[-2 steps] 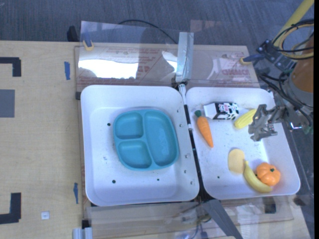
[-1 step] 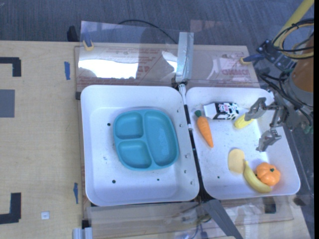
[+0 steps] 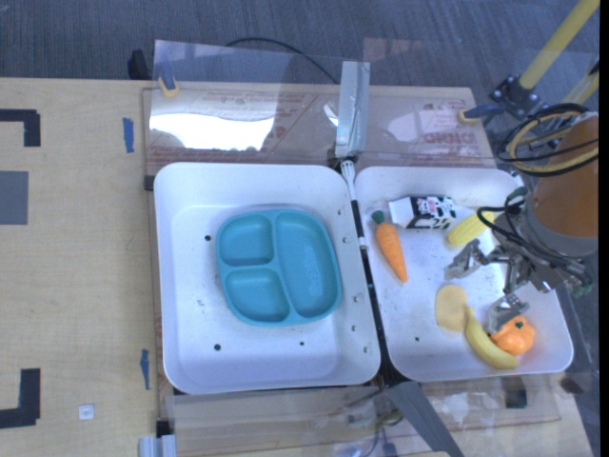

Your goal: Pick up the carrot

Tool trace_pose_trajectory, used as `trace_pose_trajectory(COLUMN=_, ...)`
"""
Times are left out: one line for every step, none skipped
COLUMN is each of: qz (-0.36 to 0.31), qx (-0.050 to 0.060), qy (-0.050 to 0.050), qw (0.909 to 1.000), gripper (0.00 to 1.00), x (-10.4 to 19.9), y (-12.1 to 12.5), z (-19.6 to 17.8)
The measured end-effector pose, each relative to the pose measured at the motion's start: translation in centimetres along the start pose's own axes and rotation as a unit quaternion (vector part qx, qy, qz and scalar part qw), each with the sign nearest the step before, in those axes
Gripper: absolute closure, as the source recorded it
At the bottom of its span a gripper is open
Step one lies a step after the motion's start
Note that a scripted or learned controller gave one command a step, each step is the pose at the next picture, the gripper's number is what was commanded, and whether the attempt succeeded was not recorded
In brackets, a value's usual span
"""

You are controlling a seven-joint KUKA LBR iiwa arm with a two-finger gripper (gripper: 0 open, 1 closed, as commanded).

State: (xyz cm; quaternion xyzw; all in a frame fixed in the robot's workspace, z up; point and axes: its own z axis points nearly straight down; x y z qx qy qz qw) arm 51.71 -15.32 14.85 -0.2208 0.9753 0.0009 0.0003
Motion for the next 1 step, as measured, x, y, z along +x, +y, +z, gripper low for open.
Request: trace_pose_trajectory(qz=-0.079, qx=0.001, qy=-0.003, qw=0.9969, gripper=0.00, x=-6.59, y=3.36, z=2.97)
